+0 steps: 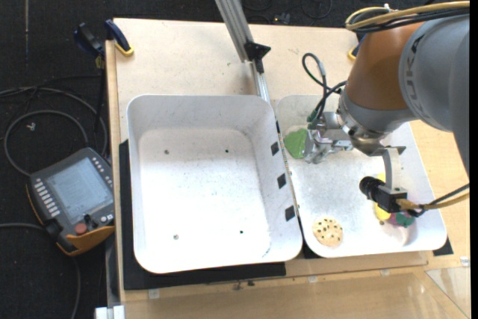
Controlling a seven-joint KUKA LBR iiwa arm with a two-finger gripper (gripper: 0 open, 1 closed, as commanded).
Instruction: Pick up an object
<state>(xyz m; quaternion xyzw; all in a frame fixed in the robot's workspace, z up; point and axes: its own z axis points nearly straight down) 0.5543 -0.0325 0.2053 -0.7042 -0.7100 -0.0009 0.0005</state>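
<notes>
Nearest us, low in the right bin [426,239], we count one speckled cookie [328,231] and one small multicoloured cluster [396,217] at lower right. Farther up, one green object [296,143] lies at that bin's upper left, with the gripper [320,149] just beside it. The left bin [149,160] makes two bins.

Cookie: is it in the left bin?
No, the cookie lies in the right bin, near its front edge, apart from the green object.
</notes>
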